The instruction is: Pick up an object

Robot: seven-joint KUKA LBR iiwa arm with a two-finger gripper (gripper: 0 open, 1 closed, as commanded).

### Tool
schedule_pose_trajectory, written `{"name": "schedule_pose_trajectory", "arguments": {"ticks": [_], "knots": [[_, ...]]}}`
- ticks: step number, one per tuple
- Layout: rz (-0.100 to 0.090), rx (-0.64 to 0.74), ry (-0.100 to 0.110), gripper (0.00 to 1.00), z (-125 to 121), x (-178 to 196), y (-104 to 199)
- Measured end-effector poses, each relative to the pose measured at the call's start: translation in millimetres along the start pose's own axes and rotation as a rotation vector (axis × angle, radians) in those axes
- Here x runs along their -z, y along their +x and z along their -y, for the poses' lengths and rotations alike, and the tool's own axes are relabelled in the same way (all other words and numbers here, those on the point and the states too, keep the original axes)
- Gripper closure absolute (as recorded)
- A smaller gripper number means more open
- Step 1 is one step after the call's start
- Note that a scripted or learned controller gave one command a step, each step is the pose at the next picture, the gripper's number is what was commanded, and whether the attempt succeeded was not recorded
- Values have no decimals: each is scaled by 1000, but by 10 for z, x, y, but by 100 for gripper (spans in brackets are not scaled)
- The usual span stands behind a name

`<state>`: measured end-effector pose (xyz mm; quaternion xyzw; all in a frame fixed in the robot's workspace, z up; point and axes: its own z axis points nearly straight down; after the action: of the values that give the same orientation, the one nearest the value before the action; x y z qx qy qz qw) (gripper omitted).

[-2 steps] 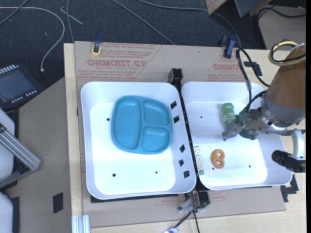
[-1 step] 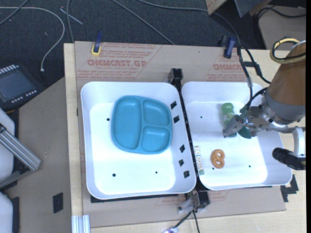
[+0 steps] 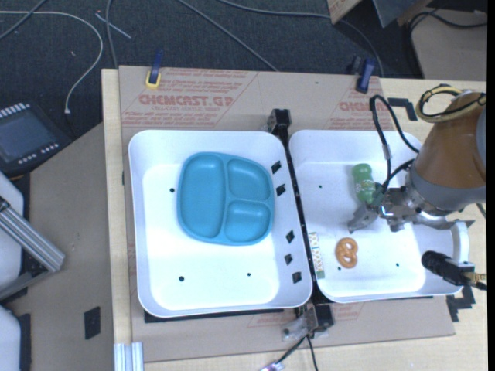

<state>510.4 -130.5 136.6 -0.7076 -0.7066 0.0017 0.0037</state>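
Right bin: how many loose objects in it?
2. A green cylindrical object lies near the gripper; an orange pretzel-shaped toy lies toward the right bin front. The arm may hide more.

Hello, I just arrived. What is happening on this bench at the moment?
A grey and orange robot arm reaches from the right into the right bin. Its gripper hangs low near a green object lying in that bin, and an orange pretzel-shaped object lies a little nearer the front. Nothing can be seen between its fingers, so no pickup is confirmed. The left bin holds a blue divided plate.
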Motion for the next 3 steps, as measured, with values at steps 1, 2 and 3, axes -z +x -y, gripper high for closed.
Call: {"name": "schedule_pose_trajectory", "arguments": {"ticks": [1, 2, 3], "knots": [[0, 1, -1, 0, 5, -529, 6], [1, 0, -8, 100, -9, -390, 4], [3, 2, -12, 100, 10, 42, 11]]}}
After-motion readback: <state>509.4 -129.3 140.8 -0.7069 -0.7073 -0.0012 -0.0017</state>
